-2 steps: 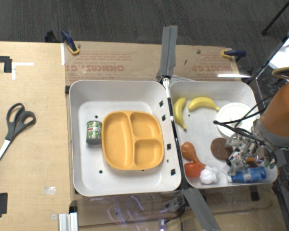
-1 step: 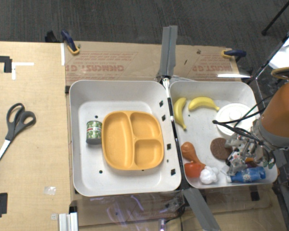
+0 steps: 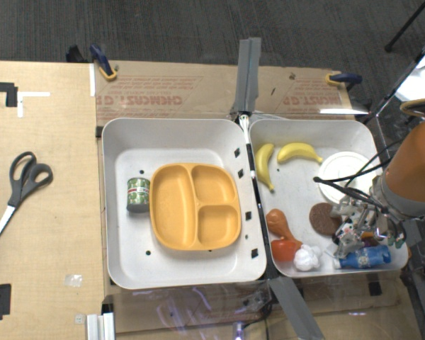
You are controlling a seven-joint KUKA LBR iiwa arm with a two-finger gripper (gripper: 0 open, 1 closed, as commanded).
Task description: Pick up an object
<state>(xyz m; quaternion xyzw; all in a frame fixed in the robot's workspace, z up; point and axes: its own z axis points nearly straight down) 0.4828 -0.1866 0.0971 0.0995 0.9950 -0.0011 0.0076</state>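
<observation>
A: Where's my gripper (image 3: 354, 234) now?

B: Low in the right bin (image 3: 297, 134), 4 o'clock corner, crowding a blue bottle (image 3: 365, 258) w/ brown disc (image 3: 324, 218) at its 9. Probably the target.

A: Grip state?

B: Can't tell, too cluttered.

Blue bottle (image 3: 365, 258) flat, right bin corner
</observation>
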